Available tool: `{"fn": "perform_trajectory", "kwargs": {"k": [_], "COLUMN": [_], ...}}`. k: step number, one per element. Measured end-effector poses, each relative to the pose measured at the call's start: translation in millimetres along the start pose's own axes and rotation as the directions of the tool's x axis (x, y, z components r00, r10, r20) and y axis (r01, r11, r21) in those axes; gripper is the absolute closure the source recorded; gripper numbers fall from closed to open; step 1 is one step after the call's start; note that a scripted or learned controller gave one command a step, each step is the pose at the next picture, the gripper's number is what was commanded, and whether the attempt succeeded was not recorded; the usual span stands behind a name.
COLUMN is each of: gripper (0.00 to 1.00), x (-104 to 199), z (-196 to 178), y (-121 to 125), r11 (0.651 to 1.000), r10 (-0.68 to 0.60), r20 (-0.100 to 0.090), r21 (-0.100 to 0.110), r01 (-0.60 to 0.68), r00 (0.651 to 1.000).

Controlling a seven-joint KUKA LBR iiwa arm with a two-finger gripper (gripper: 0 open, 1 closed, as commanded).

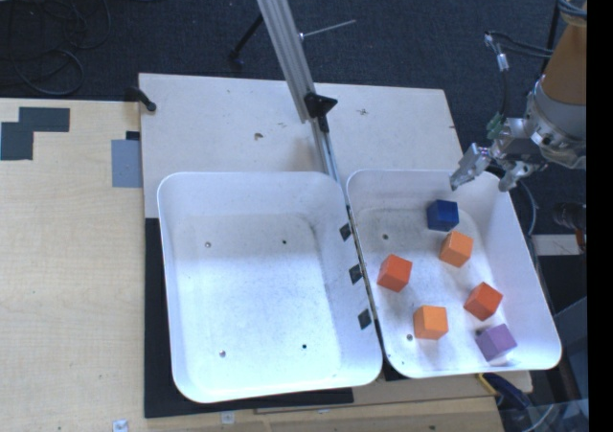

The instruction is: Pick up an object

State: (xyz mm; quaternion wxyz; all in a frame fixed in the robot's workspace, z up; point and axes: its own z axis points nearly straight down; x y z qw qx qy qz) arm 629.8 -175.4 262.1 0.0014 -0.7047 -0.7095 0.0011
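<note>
The right bin (522, 229) holds several small cubes: a blue cube (442, 215) near the back, an orange cube (457, 248) just in front of it, a red-orange cube (394, 272) at the left, another orange cube (430, 321), a red cube (483, 301) and a purple cube (495, 341) at the front right. My gripper (490, 171) hangs above the bin's back right rim, up and to the right of the blue cube. Its two fingers are spread apart with nothing between them.
The left bin (192, 229) lies beside the right one. A slanted aluminium rail (287, 37) runs from the back down to the divider between the bins. Cables lie on the dark floor behind the bench.
</note>
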Motion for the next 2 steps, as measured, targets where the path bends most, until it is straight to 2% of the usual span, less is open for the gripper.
{"fn": "perform_trajectory", "kwargs": {"k": [1, 2], "gripper": [0.0, 0.0], "x": [-6, -13], "z": [131, 174], "y": [36, 39], "r11": [1.0, 1.0], "r10": [0.002, 0.003], "r20": [-0.002, 0.0], "r21": [0.007, 0.001], "r01": [-0.002, -0.003], "r00": [1.0, 1.0]}}
